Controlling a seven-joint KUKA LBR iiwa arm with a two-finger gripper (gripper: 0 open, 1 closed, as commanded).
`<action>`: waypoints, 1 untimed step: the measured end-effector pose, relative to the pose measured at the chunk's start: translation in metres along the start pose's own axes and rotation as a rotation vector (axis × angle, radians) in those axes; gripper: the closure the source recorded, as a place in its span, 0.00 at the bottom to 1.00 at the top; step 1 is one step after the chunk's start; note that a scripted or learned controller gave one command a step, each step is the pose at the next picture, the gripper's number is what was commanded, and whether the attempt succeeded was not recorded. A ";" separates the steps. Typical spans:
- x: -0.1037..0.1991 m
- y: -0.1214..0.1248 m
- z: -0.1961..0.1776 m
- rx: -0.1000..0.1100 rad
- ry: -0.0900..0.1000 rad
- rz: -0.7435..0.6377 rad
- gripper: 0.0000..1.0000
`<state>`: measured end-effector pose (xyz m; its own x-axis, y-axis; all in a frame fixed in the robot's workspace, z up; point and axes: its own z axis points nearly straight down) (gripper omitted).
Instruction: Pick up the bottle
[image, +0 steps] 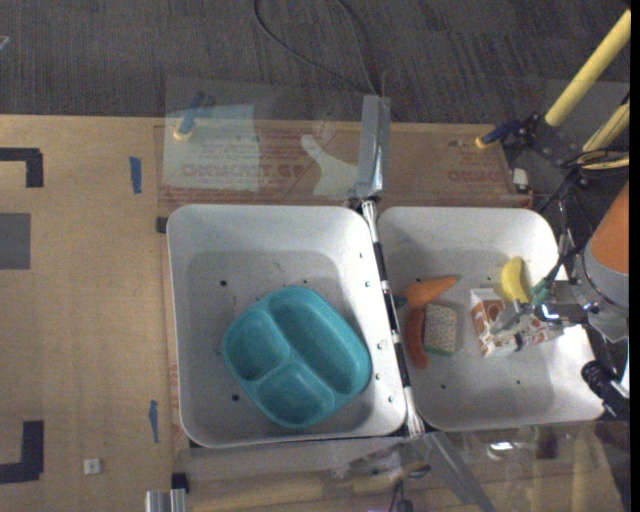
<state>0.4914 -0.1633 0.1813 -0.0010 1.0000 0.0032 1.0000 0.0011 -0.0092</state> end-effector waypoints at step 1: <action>0.070 -0.009 0.071 0.000 0.000 -0.350 0.00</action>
<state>0.4815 -0.0926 0.1107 -0.3438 0.9390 0.0065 0.9390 0.3438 -0.0078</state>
